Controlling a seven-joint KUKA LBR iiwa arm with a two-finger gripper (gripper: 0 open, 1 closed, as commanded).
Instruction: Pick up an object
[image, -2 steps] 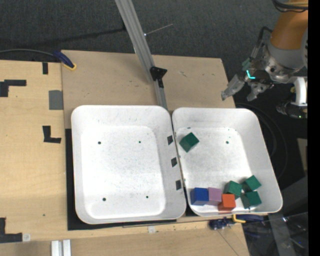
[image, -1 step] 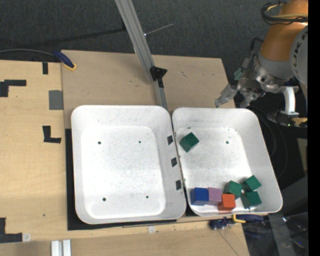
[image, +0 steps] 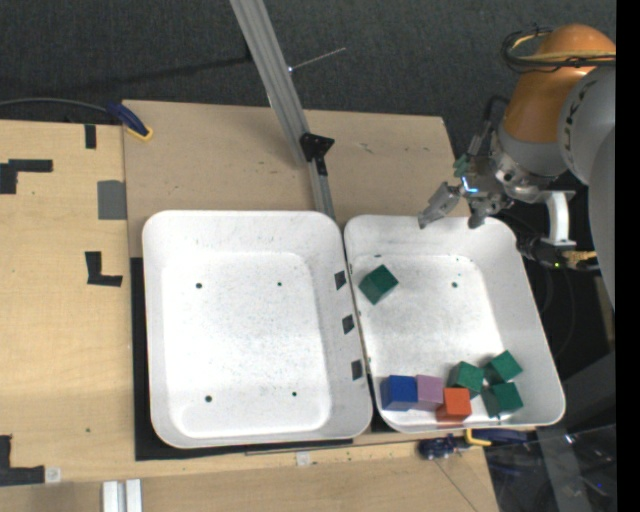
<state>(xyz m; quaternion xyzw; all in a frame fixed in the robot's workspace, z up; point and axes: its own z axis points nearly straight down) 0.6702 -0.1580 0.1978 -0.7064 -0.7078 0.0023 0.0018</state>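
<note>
My gripper (image: 456, 210) hangs over the back rim of the right bin (image: 530, 330), its two fingers spread open with nothing between them. A lone green block (image: 378, 283) lies in the right bin near its back left corner, below and left of the gripper. Along the bin's front wall sits a cluster: a blue block (image: 400, 391), a lilac block (image: 430, 389), an orange block (image: 456, 403) and three green blocks (image: 490, 380).
The left bin (image: 240, 320) adjoins the right one. A slanted metal rail (image: 285, 90) runs from the top down to the gap between the bins. The arm's orange band (image: 545, 90) stands at the upper right. Wooden bench surface lies to the left.
</note>
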